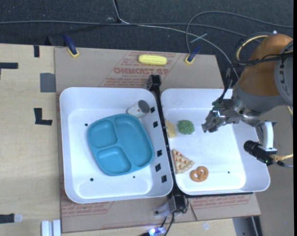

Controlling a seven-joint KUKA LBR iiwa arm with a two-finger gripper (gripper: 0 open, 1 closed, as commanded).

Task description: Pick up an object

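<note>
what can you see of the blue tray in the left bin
The blue plastic divided tray lies flat on the floor of the left white bin, turned at a slant to the bin's walls. It has rounded corners and three compartments: two side by side at its upper end, one wider at the lower end. Nothing sits in them. A small white and grey object lies at its upper right edge; whether they touch is unclear.

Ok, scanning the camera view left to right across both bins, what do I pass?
Blue divided plate → small white cup on its side → yellow piece by the divider → broccoli → pretzel → gripper over the right bin. The pizza slice overlaps the yellow piece and broccoli in x, so it's left out.
</note>
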